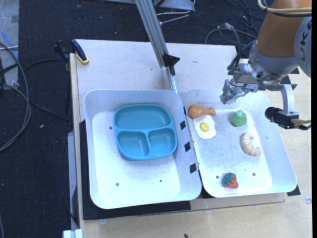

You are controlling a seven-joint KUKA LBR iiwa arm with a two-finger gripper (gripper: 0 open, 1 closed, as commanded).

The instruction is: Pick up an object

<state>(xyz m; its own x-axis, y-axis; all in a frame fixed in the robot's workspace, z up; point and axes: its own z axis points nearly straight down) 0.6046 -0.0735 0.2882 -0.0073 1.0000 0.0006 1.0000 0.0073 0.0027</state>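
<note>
The right bin (277,177) holds a toy chicken drumstick (200,111), a fried egg (204,128), a green round toy (238,118), a pale croissant (250,144) and a red strawberry (229,180). My gripper (227,96) hangs over the bin's far edge, above and a little left of the green toy and right of the drumstick. It hangs clear of all of them, with nothing visible between its tips.
The left bin (99,182) carries a blue divided plate (145,131). A slanted metal pole (154,29) rises from between the bins at the back. Cables lie on the dark floor behind the bench.
</note>
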